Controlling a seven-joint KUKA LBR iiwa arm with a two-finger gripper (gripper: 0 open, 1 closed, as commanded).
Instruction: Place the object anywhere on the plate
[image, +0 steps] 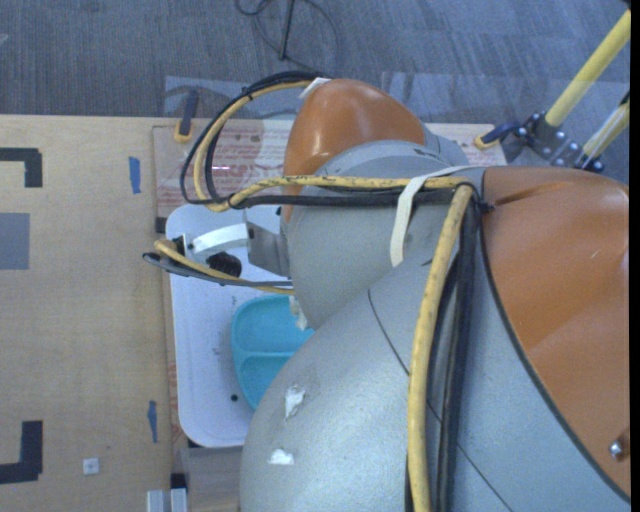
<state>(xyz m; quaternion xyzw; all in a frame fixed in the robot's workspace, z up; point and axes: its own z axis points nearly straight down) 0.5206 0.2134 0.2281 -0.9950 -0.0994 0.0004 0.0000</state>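
The arm (400, 330) fills the right and middle of the shot, grey casing with a big orange band (560, 290), and a yellow cable (340, 183) runs across it. Under it, on the left, there's the white bin (200, 330) sitting on the pale wooden counter (80, 300).

And there's the plate (262, 345): teal-blue, glossy, with a raised ridge splitting it into compartments. Its left rim curves out clear, while the rest is hidden under the arm. It lies in the white bin, towards the bin's right side as far as the view shows.

The pincer (265, 248) is up at the far end of the bin, a dark grey piece tucked against the arm's casing. How wide it stands I cannot tell, and I cannot tell whether it has hold of anything; the arm covers it. The plate lies just to the near side of it, close by. Whether they touch is hidden.

Which object is meant for the plate I cannot make out. One small dark speck (235, 398) sits on the bin floor just left of the plate's near rim.

Out on the counter there are two strips of blue tape (135, 175) and black corner marks (30, 165).
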